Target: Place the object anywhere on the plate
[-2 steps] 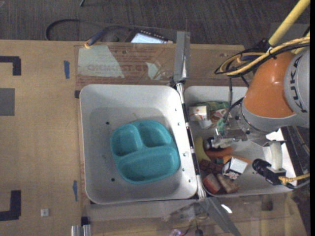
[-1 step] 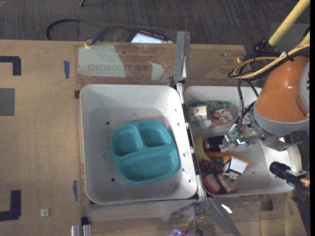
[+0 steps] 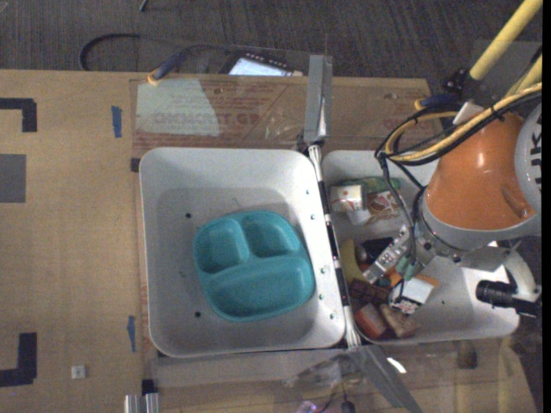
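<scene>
Looming closest to the lens, the arm's orange band (image 3: 482, 183) is hanging over the right bin (image 3: 465, 321), with the gripper (image 3: 398, 261) reaching down among jumbled small packages (image 3: 366, 200). Whether it is gripping anything cannot be told. Lying flat in the left bin (image 3: 164, 179), the teal, three-compartment plate (image 3: 252, 265) is sitting well apart from the gripper.

- Looked down from above the brown cardboard-topped bench (image 3: 69, 231), at a slant.
- Stood far enough to take in both shallow white plastic bins (image 3: 164, 179), dark carpet beyond.
- Faced the grey-and-orange arm (image 3: 482, 179) entering from the right.
</scene>
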